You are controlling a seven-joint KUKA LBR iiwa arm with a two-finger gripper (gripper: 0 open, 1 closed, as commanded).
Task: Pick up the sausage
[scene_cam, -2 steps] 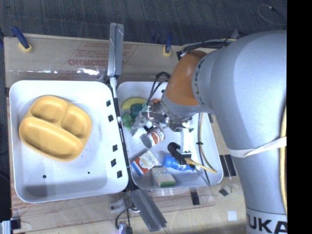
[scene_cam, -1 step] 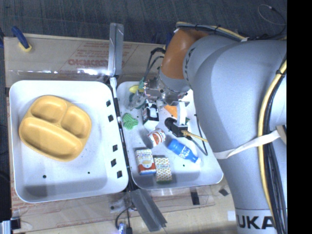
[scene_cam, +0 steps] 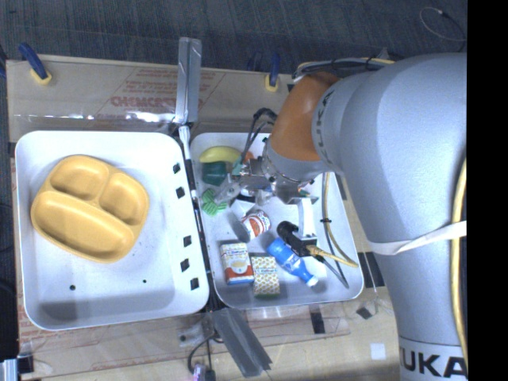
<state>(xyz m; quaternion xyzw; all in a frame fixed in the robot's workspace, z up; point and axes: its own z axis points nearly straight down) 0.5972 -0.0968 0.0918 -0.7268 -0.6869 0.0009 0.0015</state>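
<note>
Your sausage (scene_cam: 255, 225) looks to be the short reddish piece with pale ends lying near the middle of the right bin (scene_cam: 321, 292). It is small in this view, so treat that reading as likely rather than certain. The gripper (scene_cam: 248, 189) hangs just beyond it, toward the bin's far edge. Beside the gripper are a green thing (scene_cam: 213, 201) and, in the far left corner, a yellow fruit (scene_cam: 218, 155). From this slant you cannot tell whether the jaws are open or closed.

A blue bottle (scene_cam: 290, 263) lies toward the near right of the bin. An orange box (scene_cam: 236, 262) and a patterned packet (scene_cam: 265, 275) sit along its near edge. The left bin (scene_cam: 48, 292) holds a yellow divided tray (scene_cam: 89, 206).

Expect the sausage to be light, smooth and round, so it may roll away or squirt out of a pinch. Take it across the middle of its length, with the jaws square to its long axis, and close gently.
</note>
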